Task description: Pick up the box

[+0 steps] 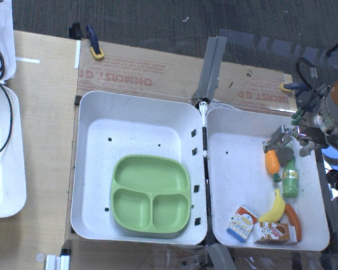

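Nearest the camera, in the right bin [226, 170], 2 small packets lie at the front wall. I take the white and blue carton [242, 224] as the box to pick up; just to its right, touching or nearly so, lies a brown and orange packet [274, 233]. The carton lies flat on a broad face, tilted, with its long axis running from the bin's front-left toward the back-right. It looks like light, thin card that would dent if squeezed hard, with a glossy printed skin. A grip across its 2 short sides, the narrow way, seems safest, coming straight down where the neighbouring packet leaves room.

Just behind the carton a banana [275, 207] curves upward, with a red sausage-like thing [294, 219] beside it. Further back stand a green bottle [290, 181] and then a carrot [272, 163].

Over the carrot, near the bin's back-right part, hangs the gripper [286, 142], well apart from the carton. I cannot tell whether its jaws are spread or pressed together.

Left of the carton, the other bin [96, 128] holds a green divided plate [151, 193].
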Motion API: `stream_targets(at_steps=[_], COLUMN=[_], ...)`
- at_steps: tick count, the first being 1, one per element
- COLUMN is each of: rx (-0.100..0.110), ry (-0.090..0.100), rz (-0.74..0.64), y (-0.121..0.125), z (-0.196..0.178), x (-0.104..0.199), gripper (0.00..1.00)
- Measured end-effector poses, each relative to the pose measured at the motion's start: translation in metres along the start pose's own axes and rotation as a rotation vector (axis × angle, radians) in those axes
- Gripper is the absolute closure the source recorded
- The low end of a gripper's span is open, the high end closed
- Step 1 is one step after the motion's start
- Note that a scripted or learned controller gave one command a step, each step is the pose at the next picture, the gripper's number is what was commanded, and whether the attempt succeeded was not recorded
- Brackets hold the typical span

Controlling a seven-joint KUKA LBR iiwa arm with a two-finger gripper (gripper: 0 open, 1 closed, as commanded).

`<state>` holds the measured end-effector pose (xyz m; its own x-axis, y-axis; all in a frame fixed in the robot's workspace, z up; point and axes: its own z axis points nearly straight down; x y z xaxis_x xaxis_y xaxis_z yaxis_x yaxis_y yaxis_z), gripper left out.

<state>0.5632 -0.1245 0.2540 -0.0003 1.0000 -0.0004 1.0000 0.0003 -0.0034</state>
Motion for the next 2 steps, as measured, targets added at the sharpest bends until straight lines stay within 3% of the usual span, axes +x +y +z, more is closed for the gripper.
stream_targets(at_steps=[1, 2], rx=[0.001, -0.001], ry=[0.000, 0.000], rz=[-0.089, 0.031], y=[-0.060, -0.048], z=[0.064, 0.063], x=[0.070, 0.112], gripper=[0.00, 0.00])
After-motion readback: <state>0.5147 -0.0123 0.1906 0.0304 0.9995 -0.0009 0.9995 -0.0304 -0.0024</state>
